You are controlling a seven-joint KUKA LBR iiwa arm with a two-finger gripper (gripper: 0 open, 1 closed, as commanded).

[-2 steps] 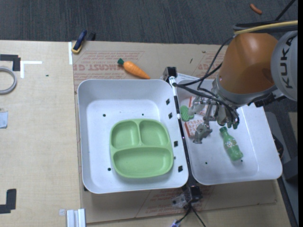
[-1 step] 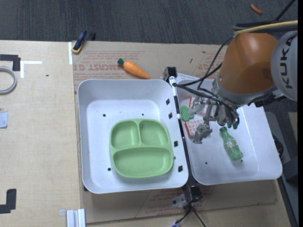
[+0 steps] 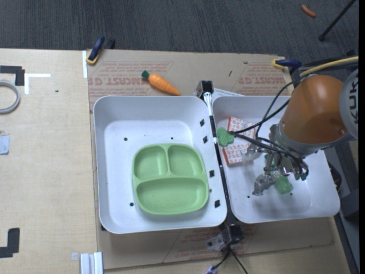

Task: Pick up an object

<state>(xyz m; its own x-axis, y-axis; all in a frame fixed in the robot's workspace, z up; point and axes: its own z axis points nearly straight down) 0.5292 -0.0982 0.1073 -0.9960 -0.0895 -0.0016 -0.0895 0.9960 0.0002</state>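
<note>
My gripper (image 3: pixel 272 180) is low inside the right bin (image 3: pixel 319 207), below the orange band of the arm. A small green object (image 3: pixel 283 185) lies right against the gripper's right side, and I cannot make out whether it is held or just beside it. A red-and-white packet (image 3: pixel 236 144) lies flat in the bin's back left part, partly under cables. Another small green piece (image 3: pixel 224 137) sits at the packet's left edge, near the wall between the bins.
The left bin (image 3: pixel 108 170) holds a green divided plate (image 3: pixel 170 179). A toy carrot (image 3: pixel 161 83) lies on the cardboard behind the bins. Clamps sit at the bins' shared edge, front (image 3: pixel 228 233) and back (image 3: pixel 205 88).
</note>
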